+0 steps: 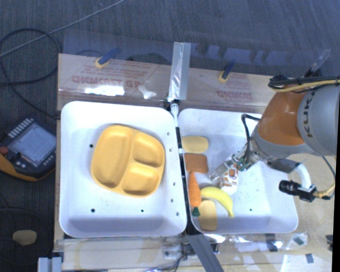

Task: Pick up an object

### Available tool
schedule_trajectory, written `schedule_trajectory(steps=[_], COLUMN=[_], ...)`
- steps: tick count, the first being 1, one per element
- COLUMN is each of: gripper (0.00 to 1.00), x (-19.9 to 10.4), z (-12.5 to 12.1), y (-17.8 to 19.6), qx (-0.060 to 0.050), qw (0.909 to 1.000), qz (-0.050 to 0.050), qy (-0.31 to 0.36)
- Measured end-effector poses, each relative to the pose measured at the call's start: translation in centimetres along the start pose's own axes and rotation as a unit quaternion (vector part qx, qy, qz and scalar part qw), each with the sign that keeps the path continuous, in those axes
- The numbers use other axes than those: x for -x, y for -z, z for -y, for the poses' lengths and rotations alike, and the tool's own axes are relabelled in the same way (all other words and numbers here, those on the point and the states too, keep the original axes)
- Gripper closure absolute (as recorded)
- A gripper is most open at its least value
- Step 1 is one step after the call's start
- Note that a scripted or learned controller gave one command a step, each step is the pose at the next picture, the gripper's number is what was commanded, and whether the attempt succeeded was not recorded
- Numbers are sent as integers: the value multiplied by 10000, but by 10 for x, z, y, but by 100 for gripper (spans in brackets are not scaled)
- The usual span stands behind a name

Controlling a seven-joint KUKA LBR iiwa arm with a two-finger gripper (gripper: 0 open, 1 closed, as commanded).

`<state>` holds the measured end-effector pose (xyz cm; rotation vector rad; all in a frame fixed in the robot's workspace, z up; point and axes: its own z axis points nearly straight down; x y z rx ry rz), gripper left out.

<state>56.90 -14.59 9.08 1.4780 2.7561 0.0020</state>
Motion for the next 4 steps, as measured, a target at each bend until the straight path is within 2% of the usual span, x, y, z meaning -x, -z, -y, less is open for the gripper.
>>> schedule_trajectory(steps=[1,2,3,4], gripper=[100,100,100,100], x=[0,15,-12,-13], z=[-2,-10,13,12], y=[10,25,102,110], qx=[17,-72,-65,-75], qw=[10000,9631,9653,9656], qz=[-2,-43,-47,-52], qy=[6,-2690,-2609,-2600])
